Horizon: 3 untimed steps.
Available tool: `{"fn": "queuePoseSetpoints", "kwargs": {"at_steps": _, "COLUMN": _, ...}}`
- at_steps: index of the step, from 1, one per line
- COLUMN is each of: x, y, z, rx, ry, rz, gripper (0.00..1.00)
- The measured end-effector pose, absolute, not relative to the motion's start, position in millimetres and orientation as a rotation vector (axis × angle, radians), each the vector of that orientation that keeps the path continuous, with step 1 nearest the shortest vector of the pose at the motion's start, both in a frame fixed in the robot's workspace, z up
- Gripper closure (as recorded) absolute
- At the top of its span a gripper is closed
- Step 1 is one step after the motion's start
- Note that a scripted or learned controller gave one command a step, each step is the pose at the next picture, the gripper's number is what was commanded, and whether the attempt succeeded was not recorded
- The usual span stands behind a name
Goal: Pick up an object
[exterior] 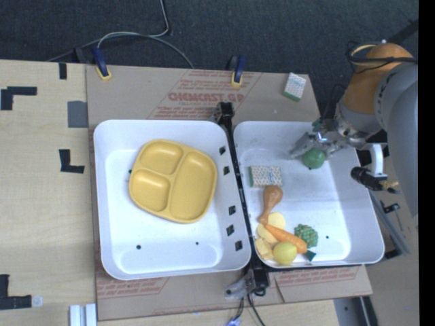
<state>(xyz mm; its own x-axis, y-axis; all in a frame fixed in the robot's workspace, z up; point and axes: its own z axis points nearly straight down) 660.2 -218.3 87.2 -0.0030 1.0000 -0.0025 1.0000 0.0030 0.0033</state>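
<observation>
My gripper (pixel 315 148) hangs over the back right part of the right bin (pixel 340 202). A small round green object (pixel 313 159) sits directly at its tip, partly covered by the grey metal. Whether that object is gripped or only lies under the gripper cannot be made out. Further forward in the same bin lie a patterned green-and-white block (pixel 265 175), a brown drumstick-shaped toy (pixel 270 198), an orange carrot (pixel 285 236), a yellow lemon-like fruit (pixel 285 252) and a green broccoli piece (pixel 306 236).
The left bin (pixel 115 236) holds a yellow divided plate (pixel 172 180). A small green-and-white box (pixel 295 86) rests on the cardboard behind the right bin. Two clamps (pixel 236 70) grip the cardboard's far edge. The arm's orange band (pixel 370 80) rises at the right.
</observation>
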Motion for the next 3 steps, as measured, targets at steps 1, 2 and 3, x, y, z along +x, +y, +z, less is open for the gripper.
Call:
{"fn": "queuePoseSetpoints", "kwargs": {"at_steps": 1, "x": 660.7, "y": -218.4, "z": 97.3, "rx": 2.212, "ry": 2.221, "rz": 0.000, "gripper": 1.00}}
{"fn": "queuePoseSetpoints", "kwargs": {"at_steps": 2, "x": 669.0, "y": -162.0, "z": 131.2, "rx": 2.218, "ry": 2.224, "rz": 0.002, "gripper": 1.00}}
{"fn": "queuePoseSetpoints", "kwargs": {"at_steps": 3, "x": 668.9, "y": -65.8, "z": 184.9, "rx": 2.217, "ry": 2.226, "rz": 0.003, "gripper": 1.00}}
